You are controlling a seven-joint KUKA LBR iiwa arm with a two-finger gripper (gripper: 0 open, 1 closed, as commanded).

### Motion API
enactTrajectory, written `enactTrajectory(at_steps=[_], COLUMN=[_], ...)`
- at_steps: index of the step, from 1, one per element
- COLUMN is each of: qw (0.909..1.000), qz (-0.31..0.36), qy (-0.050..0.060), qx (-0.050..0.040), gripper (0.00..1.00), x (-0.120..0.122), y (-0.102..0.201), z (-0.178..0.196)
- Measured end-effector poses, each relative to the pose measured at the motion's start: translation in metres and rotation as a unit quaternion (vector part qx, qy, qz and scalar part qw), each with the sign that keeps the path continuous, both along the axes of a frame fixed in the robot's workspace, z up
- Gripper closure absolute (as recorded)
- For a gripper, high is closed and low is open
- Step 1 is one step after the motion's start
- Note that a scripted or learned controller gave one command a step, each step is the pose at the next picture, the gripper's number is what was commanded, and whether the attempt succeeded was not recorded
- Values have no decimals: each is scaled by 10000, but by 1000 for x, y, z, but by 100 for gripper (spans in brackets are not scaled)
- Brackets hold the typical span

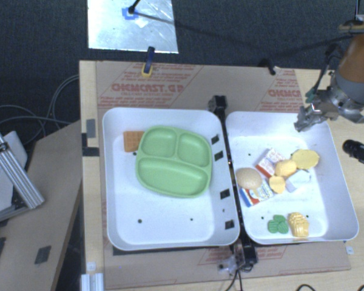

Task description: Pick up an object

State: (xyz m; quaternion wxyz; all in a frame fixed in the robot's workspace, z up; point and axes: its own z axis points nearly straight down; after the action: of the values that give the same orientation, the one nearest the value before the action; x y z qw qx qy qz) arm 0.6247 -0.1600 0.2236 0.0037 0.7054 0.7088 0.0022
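From my remote station: the left bin (pixel 118 223) holds a green divided tray (pixel 173 161) over an orange cracker (pixel 131 140) at its 9 o'clock. The right bin (pixel 337 217) carries clustered toy food (pixel 278 176), its heap running 8 to 2 o'clock; a yellow corn piece (pixel 299 224) stands lengthwise toward 12. My hand (pixel 305 120) hovers at the bin's 1 o'clock corner; grip state unreadable.

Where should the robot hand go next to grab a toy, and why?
Probably down and toward the near side of the right bin. The gripper hangs over that bin's far corner with nothing under it, while the toys lie nearer: a yellow piece, a tan egg-like one and a green one. The yellow piece is closest, so it seems the easiest first try.
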Motion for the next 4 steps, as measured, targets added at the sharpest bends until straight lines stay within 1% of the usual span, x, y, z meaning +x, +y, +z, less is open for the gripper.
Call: enactTrajectory(at_steps=[1,2,3,4], qw=[10000,10000,10000,10000], qz=[10,15,14,8], qy=[41,49,53,40], qx=[16,21,20,15], gripper=[100,100,100,100], x=[-37,-79,-120,-124], y=[39,85,128,139], z=[11,8,-5,-9])
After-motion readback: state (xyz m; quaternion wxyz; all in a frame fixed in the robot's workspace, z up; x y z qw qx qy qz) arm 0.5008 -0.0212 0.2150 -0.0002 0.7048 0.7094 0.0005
